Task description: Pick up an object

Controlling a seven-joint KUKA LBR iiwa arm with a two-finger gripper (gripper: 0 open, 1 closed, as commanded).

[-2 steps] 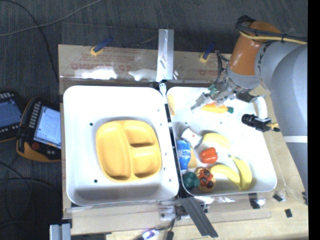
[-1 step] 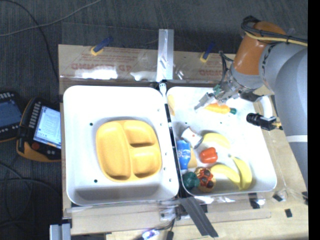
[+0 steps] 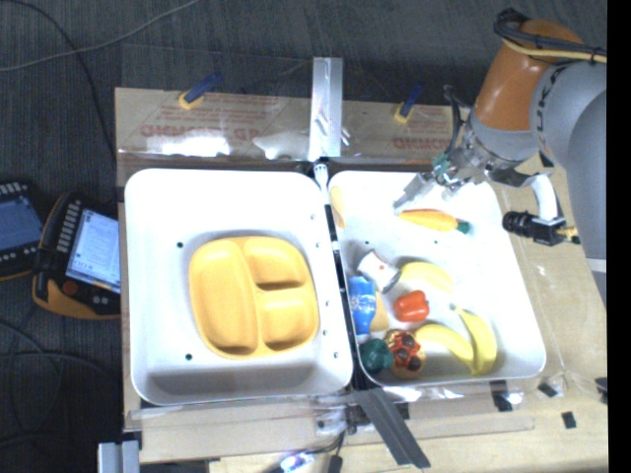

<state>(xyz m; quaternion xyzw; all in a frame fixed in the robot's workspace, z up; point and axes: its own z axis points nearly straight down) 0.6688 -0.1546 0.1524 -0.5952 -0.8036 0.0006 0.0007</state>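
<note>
My gripper hangs over the back of the right bin, tilted down to the left, with nothing seen in it. Just below and in front of it lies an orange carrot with a green tip. Further forward in the same bin are a small white cup, a pale yellow fruit, a blue item, a red pepper, two bananas, a green item and a red speckled fruit.
The left bin holds a yellow divided plate. A narrow divider separates the bins, with a yellowish piece against it. A hand-held controller lies on the floor at the left.
</note>
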